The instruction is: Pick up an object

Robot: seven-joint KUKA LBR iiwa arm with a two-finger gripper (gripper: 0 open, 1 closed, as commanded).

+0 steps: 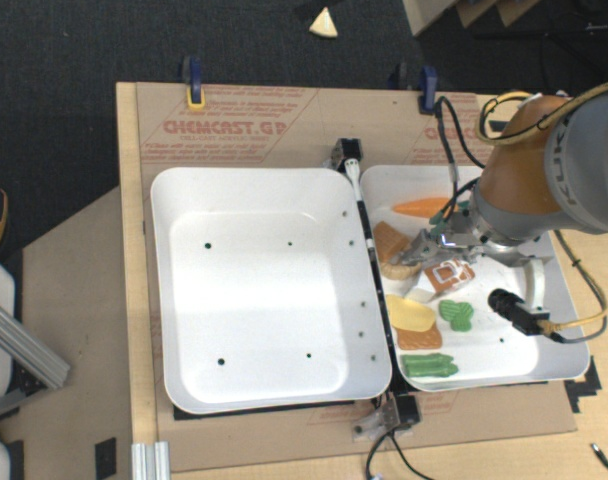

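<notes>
Right of centre in the frame, toy food lies clustered in the right bin [544,368], a brown piece [389,240] nearest my gripper [429,248], which hangs low over it. I judge this the reaching step; next comes closing and lifting.

The arm [544,158] is cut off by the right edge and hides part of the right bin [504,368]; finger state of the gripper [431,246] is indistinct.

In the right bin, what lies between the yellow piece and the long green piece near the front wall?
In the camera view, a flat orange piece lies between the yellow piece and the long green piece, in the right white bin.
</notes>
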